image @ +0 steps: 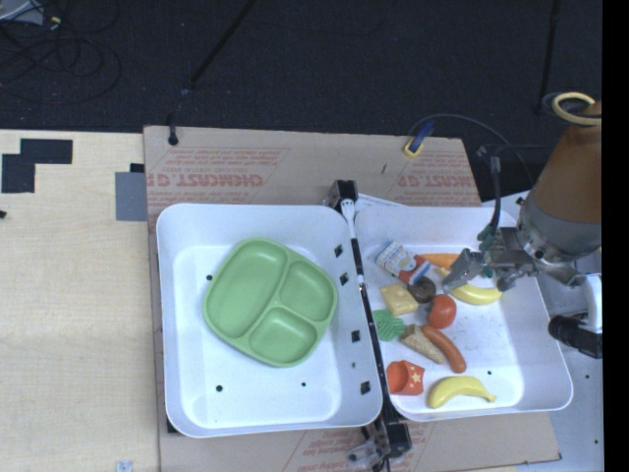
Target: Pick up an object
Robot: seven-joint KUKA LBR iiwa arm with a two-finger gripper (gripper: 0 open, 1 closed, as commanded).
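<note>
The right bin (536, 362) holds several toy foods. Among them are a red tomato (442, 311), a yellow cheese block (398, 299), an orange carrot (438, 261), a white packet (394, 257) and a dark round piece (423, 288). Toward the front lie a red sausage (447, 349), a green piece (389, 326), a red carton (404, 377) and a yellow banana (460, 390). A second banana (480, 295) lies just under the wrist. My gripper (458, 272) hangs low over the bin's middle, beside the dark piece and above the tomato. I see nothing held in it.
The left bin (187, 382) carries a green divided plate (272, 301). A black divider strip (360, 293) runs between the two bins. The arm's grey and orange body (570, 190) stands over the right bin's far right corner. Brown cardboard (285, 170) lies under both bins.
</note>
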